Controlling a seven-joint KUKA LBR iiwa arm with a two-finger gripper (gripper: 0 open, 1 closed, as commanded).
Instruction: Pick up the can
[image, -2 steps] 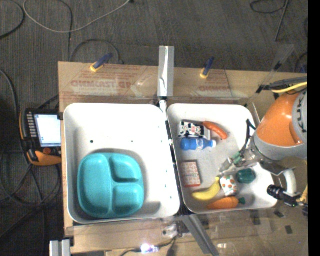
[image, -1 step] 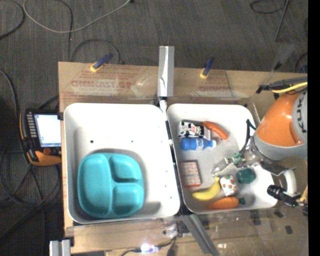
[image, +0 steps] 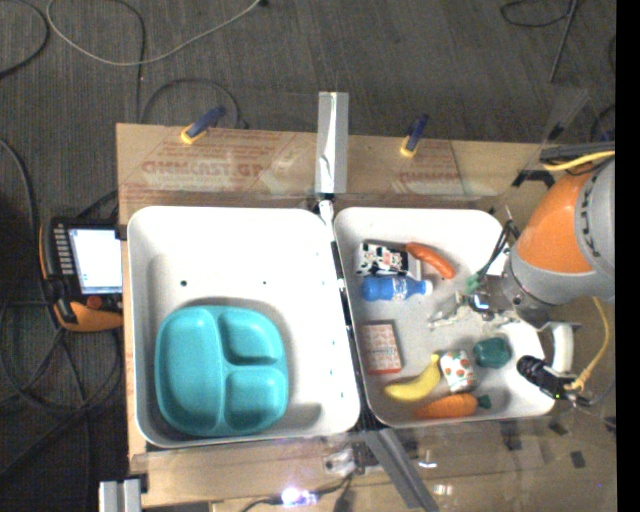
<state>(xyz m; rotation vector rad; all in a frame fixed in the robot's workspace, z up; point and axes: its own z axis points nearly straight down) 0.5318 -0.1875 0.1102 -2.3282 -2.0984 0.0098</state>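
Note:
The can (image: 491, 351) is a small dark-teal cylinder standing near the right wall of the right bin (image: 420, 222). My gripper (image: 456, 308) hangs over the middle of that bin, up and to the left of the can and apart from it. Nothing shows in its grasp. The arm's orange band (image: 560, 240) sits over the bin's right edge.
The right bin also holds a black-and-white carton (image: 385, 260), a red-orange sausage shape (image: 432, 260), a blue bottle (image: 395, 289), a pink packet (image: 380, 347), a banana (image: 415, 383), a red-spotted white item (image: 457, 370) and a carrot (image: 445, 405). A teal divided tray (image: 222, 370) lies in the left bin.

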